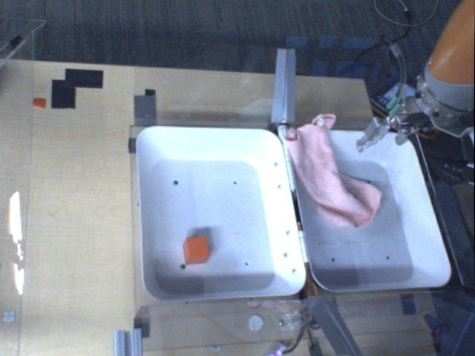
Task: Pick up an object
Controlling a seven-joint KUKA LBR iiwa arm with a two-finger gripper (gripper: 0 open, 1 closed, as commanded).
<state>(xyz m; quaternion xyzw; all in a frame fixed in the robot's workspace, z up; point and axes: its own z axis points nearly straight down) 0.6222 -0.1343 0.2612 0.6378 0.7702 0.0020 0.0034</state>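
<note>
The pink cloth lies in the right bin, its long axis running from the bin's upper left corner, where one end drapes over the rim, down toward the middle. The gripper hangs above the bin's upper right part, apart from the cloth. An orange block sits in the left bin

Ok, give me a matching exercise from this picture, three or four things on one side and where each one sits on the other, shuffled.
Things:
1. small orange cube
2. crumpled pink cloth
3. robot gripper
4. black L-shaped patch

Places:
A. draped over the right bin's left rim
B. flat on the wooden bench, upper left
C. lower left area of the left bin
D. above the right bin's upper right corner

Pairs: 1-C, 2-A, 3-D, 4-B
</note>
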